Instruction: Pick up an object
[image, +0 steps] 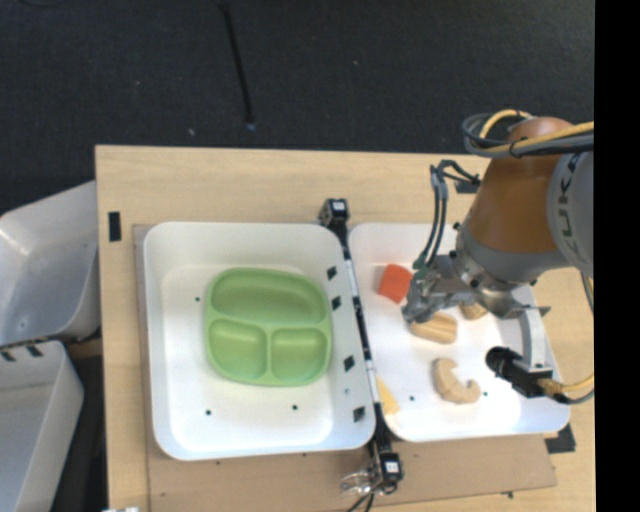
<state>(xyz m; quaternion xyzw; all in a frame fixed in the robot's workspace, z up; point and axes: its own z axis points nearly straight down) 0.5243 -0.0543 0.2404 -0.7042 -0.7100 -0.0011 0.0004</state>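
Wooden worktop (120, 300) with two white bins. Tan block (436, 329) in right bin (480, 425), directly under tool (425, 300), touching or nearly so; tool's opening can't be told. Orange block (394, 283) just left of tool; curved tan piece (455, 382) below it. Green tray (268, 325) in left bin (180, 420), well left.

Right bin's (400, 425) near-left floor lies open; orange block (394, 282) and wooden pieces (455, 381) crowd its middle
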